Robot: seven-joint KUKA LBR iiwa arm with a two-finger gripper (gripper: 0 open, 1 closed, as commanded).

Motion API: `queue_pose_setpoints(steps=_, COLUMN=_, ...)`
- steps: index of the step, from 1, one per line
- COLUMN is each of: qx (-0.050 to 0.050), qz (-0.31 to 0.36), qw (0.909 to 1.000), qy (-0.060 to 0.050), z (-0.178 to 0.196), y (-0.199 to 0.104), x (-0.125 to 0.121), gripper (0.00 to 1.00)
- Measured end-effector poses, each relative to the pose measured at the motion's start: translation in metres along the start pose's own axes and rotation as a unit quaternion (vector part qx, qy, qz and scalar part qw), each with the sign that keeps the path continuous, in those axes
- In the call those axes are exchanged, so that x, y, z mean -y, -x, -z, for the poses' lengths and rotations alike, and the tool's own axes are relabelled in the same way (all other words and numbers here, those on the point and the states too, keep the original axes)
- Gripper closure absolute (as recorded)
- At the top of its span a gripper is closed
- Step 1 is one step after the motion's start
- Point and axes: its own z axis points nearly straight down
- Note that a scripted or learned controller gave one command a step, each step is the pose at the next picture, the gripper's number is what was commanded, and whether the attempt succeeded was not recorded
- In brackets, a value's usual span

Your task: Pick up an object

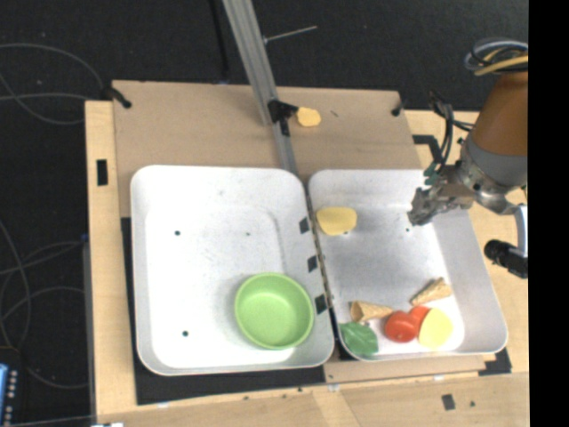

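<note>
nearest the camera, along the near edge of the right-hand shallow white plastic bin (pixel 462 238), sits a cluster of small toy foods: a dark green leaf-shaped piece (pixel 359 337) at the near left corner, a round red tomato-like piece (pixel 401 326) to its right, and a pale yellow round piece (pixel 436 328) touching the red one on its right. just beyond them lie two tan cone-shaped pieces, one (pixel 369 310) next to the green leaf and one (pixel 430 293) tilted above the yellow round. farther back in the same bin, against its left wall, rests a pale yellow, lumpy, bun-like piece (pixel 336 221), well apart from the cluster.

left-hand shallow white plastic bin (pixel 178 229) holds a light green round plastic bowl (pixel 274 310), upright, near its near right corner.

grey arm with the orange band (pixel 502 118) reaches in from the right. its dark two-finger gripper (pixel 425 207) hangs over the far right part of the right bin, above bare white floor, well apart from every toy. whether its jaws are open or closed cannot be told at this size; nothing is visible between them.

on the brown bench board (pixel 178 123) beyond the bins, a small yellow-orange lump (pixel 308 116) lies beside a slanted grey metal rail (pixel 253 56).
</note>
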Motion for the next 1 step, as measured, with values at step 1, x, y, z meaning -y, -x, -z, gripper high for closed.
queue_pose_setpoints(steps=1, qx=0.0, qz=-0.001, qw=1.0, qy=-0.002, z=-0.0022, y=-0.0443, x=-0.0091, gripper=1.0)
